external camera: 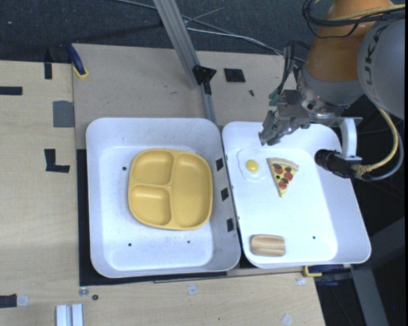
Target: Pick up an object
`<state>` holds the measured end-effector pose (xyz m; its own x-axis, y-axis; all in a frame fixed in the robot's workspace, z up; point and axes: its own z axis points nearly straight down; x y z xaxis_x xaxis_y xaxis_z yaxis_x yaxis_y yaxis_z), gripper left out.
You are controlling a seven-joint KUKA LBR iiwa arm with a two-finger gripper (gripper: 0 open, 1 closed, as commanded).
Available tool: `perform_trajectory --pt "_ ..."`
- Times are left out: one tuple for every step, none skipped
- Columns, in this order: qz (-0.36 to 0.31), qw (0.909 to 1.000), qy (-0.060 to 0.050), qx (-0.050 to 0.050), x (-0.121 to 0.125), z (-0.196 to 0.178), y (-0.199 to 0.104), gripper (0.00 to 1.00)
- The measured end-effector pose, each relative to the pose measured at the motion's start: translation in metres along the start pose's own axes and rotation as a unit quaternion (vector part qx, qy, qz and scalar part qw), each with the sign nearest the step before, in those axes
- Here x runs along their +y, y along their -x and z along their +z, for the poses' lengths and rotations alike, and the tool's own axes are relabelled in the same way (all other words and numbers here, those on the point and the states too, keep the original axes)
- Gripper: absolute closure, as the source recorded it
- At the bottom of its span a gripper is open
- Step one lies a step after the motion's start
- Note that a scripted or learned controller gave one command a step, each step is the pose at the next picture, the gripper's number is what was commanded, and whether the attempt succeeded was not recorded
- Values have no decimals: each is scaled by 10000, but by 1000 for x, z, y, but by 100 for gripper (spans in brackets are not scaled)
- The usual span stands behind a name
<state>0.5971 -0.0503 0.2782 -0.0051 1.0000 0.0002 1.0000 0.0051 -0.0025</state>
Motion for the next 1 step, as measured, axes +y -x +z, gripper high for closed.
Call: perform_trajectory --pt "-7 10000 4 1 -4 2 -55 100"
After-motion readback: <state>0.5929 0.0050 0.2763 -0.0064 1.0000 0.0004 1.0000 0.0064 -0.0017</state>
